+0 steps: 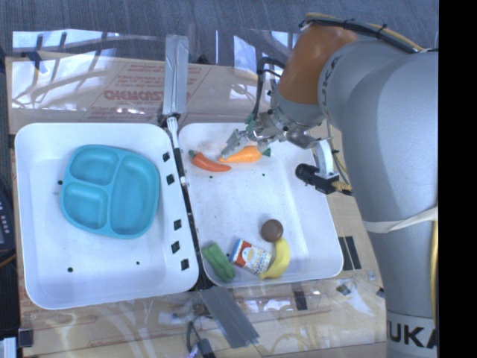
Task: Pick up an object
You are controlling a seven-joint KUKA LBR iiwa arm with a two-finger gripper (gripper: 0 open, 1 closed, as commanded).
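Observation:
My gripper (248,142) hangs low over the far end of the right bin (313,222), just above a light orange carrot (245,155). Its fingers (234,139) stand apart on either side of the carrot's upper edge, so it is open and nothing is lifted. A darker red-orange carrot (211,164) lies just left of the first, tip to tip with it. At the near end of the same bin sit a brown round fruit (272,230), a banana (279,259), a small printed carton (250,255) and a green vegetable (218,262).
The left bin (45,274) holds a blue divided plate (112,190). A ridge (181,200) separates the two bins. The grey arm (373,125) covers the right side of the bench, and cardboard (127,88) lies behind the bins.

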